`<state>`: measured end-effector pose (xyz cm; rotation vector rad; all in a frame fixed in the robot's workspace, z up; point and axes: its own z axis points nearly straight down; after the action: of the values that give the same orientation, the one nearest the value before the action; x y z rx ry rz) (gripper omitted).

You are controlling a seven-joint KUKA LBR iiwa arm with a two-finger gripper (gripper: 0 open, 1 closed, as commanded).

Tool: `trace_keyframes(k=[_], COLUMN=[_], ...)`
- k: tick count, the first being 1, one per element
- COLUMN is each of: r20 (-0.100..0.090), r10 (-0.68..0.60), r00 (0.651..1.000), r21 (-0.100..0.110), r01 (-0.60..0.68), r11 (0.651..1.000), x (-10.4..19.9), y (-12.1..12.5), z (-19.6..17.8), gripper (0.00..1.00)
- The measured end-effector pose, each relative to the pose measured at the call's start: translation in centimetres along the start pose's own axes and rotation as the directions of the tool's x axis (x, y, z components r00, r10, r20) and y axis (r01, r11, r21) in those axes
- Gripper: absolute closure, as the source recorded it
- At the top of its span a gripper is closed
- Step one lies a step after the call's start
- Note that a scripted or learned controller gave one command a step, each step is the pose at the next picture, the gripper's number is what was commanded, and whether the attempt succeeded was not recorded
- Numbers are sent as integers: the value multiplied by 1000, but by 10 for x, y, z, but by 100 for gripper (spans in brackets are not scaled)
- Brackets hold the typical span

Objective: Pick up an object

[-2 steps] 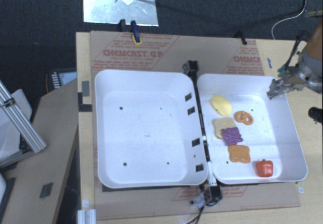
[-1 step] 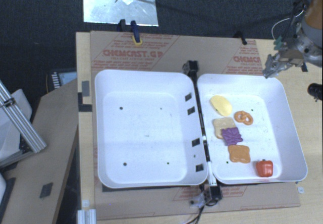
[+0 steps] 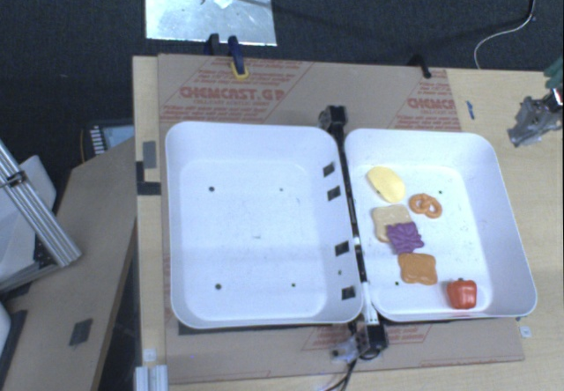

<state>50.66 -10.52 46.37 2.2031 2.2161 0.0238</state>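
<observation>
Six small objects lie in the right bin (image 3: 493, 204): a yellow piece (image 3: 385, 183) nearest its far edge, an orange pretzel (image 3: 426, 204), a tan slice (image 3: 388, 219) touching a purple piece (image 3: 405, 237), an orange-brown piece (image 3: 418, 269), and a red pepper (image 3: 462, 293) by the near right corner. The gripper (image 3: 534, 121) hovers beyond that bin's far right corner, well apart from them all. The left bin (image 3: 189, 204) adjoins.
</observation>
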Motion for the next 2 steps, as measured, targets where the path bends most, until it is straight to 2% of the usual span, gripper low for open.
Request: trace_keyframes(k=[1, 2], r20=[-2, -3], r10=[-5, -7], r00=[1000, 1000], r21=[10, 20], r01=[5, 7], r11=[1000, 1000], x=[67, 142], y=[-10, -18], z=[-77, -72], gripper=[100, 100])
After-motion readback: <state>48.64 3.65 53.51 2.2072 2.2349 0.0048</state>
